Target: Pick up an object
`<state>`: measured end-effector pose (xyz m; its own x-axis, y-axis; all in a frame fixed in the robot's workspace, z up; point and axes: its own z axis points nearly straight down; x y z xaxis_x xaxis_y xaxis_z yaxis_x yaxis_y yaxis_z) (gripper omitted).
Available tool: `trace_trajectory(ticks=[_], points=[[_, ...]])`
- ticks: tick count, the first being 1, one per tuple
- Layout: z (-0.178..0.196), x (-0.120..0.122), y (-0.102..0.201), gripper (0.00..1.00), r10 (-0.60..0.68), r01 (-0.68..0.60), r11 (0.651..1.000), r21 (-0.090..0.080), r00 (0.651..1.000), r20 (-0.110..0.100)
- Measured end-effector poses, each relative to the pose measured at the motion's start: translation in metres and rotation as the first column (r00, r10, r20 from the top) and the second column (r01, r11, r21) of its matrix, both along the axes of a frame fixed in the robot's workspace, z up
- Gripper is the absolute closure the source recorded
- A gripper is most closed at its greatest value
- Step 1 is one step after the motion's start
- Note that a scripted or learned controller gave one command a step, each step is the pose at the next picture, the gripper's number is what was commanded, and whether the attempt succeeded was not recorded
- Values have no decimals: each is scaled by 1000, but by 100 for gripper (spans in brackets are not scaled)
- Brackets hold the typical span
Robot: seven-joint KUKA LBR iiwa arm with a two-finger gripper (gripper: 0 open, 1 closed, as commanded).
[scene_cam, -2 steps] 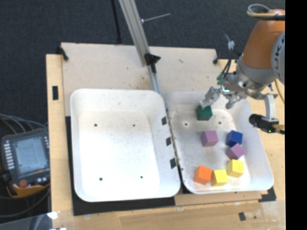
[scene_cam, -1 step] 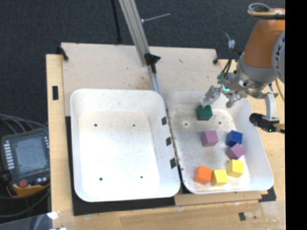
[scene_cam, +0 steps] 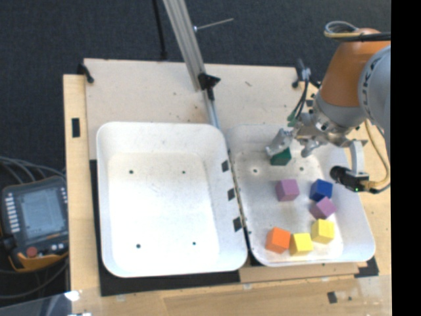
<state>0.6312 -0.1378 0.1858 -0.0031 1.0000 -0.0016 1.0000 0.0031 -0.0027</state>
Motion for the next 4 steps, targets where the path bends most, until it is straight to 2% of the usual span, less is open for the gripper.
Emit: trace_trajectory(ticks=[1, 2, 3, 4], points=[[-58, -5, 7, 0, -2, 2, 1000, 0, 1000, -2], [-90, -5, 6, 0, -4, 4, 1000, -1, 1000, 2], [-77, -4, 5, 100, -9, 9, 1000, 0, 1000, 8], [-21, 4, -5, 100, -6, 6, 1000, -1, 1000, 10]])
